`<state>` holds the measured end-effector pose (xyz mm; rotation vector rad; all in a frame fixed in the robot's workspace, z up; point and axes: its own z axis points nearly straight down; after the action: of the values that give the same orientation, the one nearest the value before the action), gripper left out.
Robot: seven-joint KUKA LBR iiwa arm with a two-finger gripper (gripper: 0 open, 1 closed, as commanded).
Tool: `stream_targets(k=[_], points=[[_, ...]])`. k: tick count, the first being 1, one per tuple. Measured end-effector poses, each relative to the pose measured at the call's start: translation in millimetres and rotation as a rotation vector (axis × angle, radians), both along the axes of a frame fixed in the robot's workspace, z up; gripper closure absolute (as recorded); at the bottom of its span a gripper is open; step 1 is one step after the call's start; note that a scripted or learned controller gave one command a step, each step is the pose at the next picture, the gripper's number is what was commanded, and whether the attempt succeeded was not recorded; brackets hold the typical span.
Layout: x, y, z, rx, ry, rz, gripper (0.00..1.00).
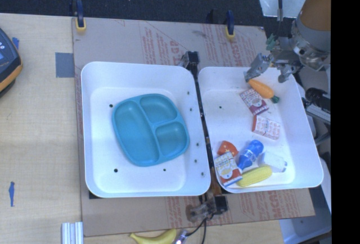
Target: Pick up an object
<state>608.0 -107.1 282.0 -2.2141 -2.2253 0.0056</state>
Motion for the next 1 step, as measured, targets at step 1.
stream_targets(k=[1], points=[[39.2,-77.9,-117.9,-0.001,0.003,-0.001,0.0]])
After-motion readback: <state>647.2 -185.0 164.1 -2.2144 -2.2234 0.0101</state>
